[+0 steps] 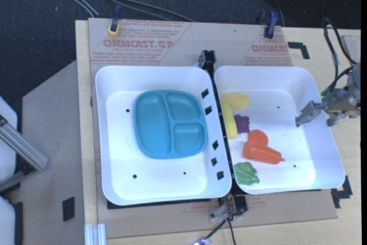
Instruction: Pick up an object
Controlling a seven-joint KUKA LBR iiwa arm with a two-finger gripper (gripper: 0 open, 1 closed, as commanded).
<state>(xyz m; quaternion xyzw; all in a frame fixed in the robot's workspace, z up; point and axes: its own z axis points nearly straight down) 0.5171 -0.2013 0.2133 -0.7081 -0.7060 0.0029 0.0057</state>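
The right bin (298,74) holds several toy foods along its left side: a yellow piece (236,101), a yellow banana-like piece (230,122), purple grapes (242,123), an orange carrot-like piece (261,149) and a green leafy piece (246,172). My gripper (320,116) hangs over the right side of this bin, well to the right of the toys. Its fingers (305,115) are spread open with nothing between them.
The left bin (114,83) holds a blue divided plate (170,123). A black divider with clips (212,117) runs between the bins. Clamps (114,24) hold the board at the back, and cables lie on the dark floor beyond it.
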